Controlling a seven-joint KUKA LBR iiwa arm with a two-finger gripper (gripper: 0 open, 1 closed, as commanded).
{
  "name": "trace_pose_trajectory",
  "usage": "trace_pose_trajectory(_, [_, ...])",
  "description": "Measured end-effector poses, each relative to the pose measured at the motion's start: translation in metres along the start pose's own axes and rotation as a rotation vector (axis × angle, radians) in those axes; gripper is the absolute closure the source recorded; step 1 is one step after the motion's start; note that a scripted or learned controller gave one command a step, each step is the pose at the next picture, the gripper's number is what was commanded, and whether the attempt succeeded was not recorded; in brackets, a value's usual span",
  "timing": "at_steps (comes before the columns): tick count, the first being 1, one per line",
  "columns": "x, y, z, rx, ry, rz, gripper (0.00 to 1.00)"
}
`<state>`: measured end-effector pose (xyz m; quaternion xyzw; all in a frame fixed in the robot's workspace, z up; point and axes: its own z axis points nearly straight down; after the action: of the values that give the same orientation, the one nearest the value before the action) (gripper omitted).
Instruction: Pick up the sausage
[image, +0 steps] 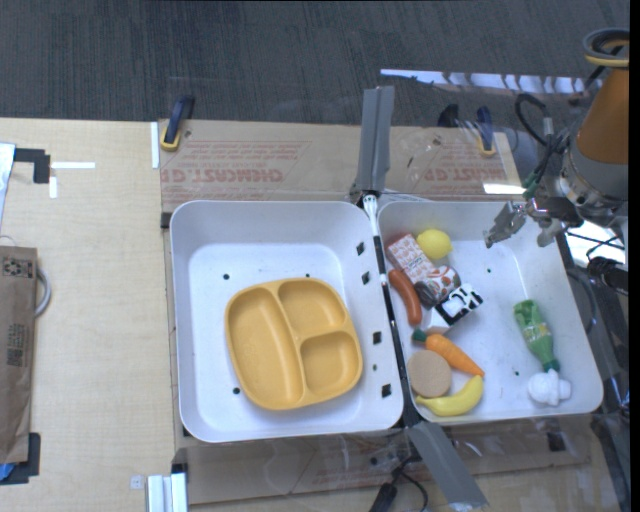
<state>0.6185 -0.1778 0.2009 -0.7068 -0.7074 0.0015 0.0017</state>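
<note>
Camera view: I see the sausage (405, 296) lying against the left wall of the right bin (585, 345), hemmed by a snack packet (415, 262), a black-and-white item (457, 303) and a carrot (450, 352) just below. The gripper (523, 224) hovers over the bin's upper right, fingers spread, nothing between them. Its arm (607, 120) is cut off at the frame edge; the packet's print is too small to read.

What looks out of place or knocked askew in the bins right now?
Nothing stands out. The sausage lies flat against the right bin's left wall, beside the carton. The other toy foods are loosely piled near it. The yellow plate sits flat in the left bin. The gripper hovers over the right bin.
</note>
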Motion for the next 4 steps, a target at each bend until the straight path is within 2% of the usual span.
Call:
trace_pose_trajectory(1, [0.071,0.007,-0.168,-0.001,-0.002,-0.170,0.00])
trace_pose_trajectory(2, [0.126,-0.024,-0.238,0.000,-0.003,0.141,0.00])
trace_pose_trajectory(3, [0.106,-0.004,-0.238,0.000,-0.003,-0.017,0.00])
trace_pose_trajectory(4, [0.171,0.030,-0.237,0.001,-0.004,0.408,0.00])
